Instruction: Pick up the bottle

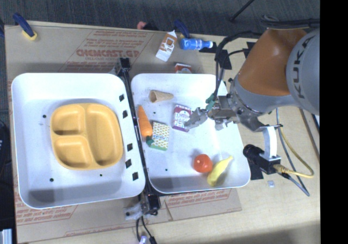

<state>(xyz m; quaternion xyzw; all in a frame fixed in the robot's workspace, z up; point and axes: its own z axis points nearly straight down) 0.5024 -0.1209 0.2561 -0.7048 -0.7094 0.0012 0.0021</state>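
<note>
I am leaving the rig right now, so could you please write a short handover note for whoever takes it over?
End effector: low over the right bin, at the purple carton; no object visible between its fingers.
Bottle: blue, lying on the cardboard behind the right bin, outside it, next to a small white carton.
Right bin contents: cone, carrot, patterned packet, tomato, banana.
Left bin: yellow divided tray.
Done: nothing yet; bottle not picked.
Left: reach the bottle, grasp it, lift.

Bench with two white bins
Left bin holds a yellow tray; right bin holds carrot, tomato, banana, cone.
</note>
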